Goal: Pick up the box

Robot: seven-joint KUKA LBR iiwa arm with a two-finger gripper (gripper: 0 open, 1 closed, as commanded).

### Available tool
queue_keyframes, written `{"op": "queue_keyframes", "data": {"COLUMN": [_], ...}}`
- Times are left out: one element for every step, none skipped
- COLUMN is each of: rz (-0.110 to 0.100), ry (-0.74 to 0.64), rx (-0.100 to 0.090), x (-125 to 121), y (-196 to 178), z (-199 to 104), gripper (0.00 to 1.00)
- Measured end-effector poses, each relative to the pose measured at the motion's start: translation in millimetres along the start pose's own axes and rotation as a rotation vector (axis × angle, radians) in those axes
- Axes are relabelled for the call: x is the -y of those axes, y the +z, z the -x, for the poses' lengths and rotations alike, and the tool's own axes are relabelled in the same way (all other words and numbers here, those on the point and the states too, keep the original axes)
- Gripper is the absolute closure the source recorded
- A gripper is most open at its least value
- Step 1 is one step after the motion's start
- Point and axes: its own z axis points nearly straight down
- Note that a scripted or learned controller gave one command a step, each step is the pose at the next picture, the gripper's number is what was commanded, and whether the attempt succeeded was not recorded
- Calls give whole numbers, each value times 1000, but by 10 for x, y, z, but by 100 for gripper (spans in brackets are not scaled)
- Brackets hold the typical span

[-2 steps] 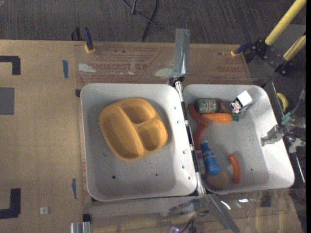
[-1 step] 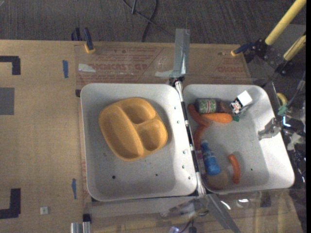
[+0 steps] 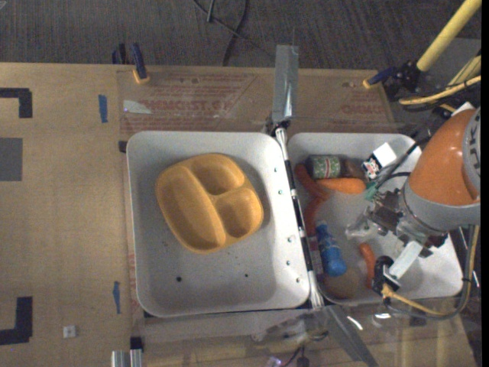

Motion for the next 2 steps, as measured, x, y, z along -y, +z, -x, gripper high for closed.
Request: {"op": "queue_keyframes", "data": {"rz": [7,13], "ry": [88,335], "rx": [-3,-6], "x": [-396,-45], "y": [667,664], "z": [620,6], "gripper": [0,0]}}
